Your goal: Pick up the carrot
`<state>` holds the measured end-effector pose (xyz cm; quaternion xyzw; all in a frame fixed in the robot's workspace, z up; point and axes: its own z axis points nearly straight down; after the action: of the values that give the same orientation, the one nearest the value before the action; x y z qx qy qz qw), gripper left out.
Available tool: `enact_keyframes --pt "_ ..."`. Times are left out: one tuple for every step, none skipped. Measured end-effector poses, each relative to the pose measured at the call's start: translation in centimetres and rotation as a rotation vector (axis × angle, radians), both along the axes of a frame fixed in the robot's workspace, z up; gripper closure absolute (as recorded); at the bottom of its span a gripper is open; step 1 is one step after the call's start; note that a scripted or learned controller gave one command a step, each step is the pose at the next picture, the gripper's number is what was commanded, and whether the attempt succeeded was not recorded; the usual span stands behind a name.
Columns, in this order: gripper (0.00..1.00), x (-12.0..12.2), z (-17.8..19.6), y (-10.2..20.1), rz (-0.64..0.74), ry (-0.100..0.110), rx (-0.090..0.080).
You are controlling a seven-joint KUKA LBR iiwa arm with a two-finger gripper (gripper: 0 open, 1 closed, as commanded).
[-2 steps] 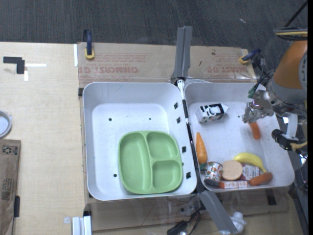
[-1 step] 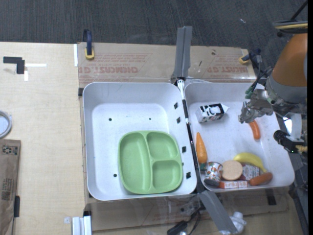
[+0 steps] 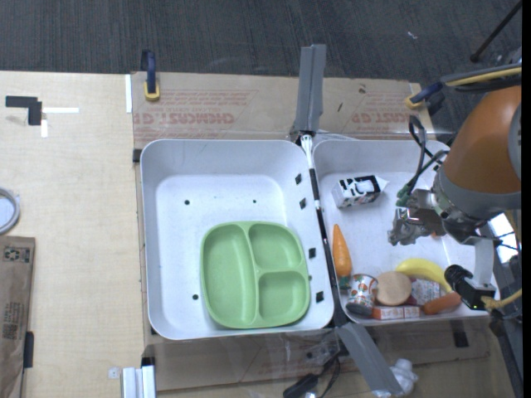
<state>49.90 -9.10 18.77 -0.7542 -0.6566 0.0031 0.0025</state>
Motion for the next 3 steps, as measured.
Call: enact_keyframes --pt "1.0 -2.0 0.0 8.6 -0.15 0.002 -0.002" --pt "1.0 -2.0 0.5 8.5 -0.15 0.01 -0.005" --pt "1.0 -2.2 0.0 14.9 0.476 0.002 0.002"
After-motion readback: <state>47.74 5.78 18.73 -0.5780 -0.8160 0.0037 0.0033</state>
